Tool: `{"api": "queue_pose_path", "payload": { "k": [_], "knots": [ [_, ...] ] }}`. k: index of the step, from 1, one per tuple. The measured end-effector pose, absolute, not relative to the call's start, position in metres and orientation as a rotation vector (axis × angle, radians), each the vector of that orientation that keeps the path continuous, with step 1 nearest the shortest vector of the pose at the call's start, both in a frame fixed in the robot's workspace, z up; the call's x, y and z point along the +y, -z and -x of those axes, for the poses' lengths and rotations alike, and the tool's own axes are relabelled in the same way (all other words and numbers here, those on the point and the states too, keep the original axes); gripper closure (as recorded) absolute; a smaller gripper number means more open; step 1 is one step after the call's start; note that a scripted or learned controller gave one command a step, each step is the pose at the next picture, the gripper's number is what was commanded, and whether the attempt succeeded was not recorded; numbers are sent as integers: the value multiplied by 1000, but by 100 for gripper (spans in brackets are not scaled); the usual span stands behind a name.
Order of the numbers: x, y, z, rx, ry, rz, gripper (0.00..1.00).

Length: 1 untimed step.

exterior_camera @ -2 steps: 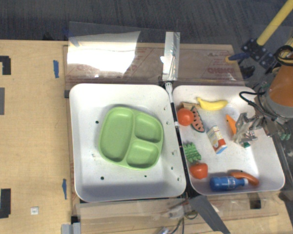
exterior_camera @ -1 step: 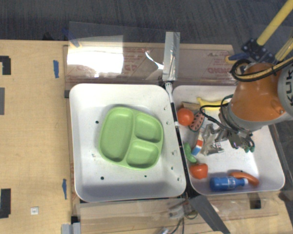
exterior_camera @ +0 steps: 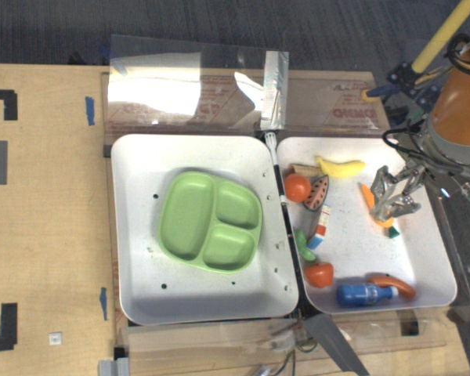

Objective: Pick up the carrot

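Observation:
The carrot (exterior_camera: 366, 193) is a small orange piece lying at a slant on the right side of the right bin (exterior_camera: 439, 288). Its upper end shows left of the gripper, and its lower end, with a bit of green, pokes out below the gripper. My gripper (exterior_camera: 392, 208) hangs directly over the carrot's middle and hides that part. The arm's orange band sits at the view's right edge above it. I cannot make out whether the carrot is held.
The right bin also holds a banana (exterior_camera: 341, 165), an orange ball (exterior_camera: 297, 187), a watermelon slice (exterior_camera: 319, 193), a red fruit (exterior_camera: 319, 274), a blue bottle (exterior_camera: 360, 294) and small bits along its left wall. A green divided plate (exterior_camera: 211, 220) lies in the left bin (exterior_camera: 133, 163).

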<state>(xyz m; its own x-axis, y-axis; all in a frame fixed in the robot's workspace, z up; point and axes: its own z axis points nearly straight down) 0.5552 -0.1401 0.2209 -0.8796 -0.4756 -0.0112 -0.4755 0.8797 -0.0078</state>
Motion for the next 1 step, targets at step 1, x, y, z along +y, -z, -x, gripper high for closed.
{"api": "queue_pose_path", "payload": {
  "k": [1],
  "knots": [
    [-98, -215, -553, 2785, -1, 1442, 100]
  ]
}}
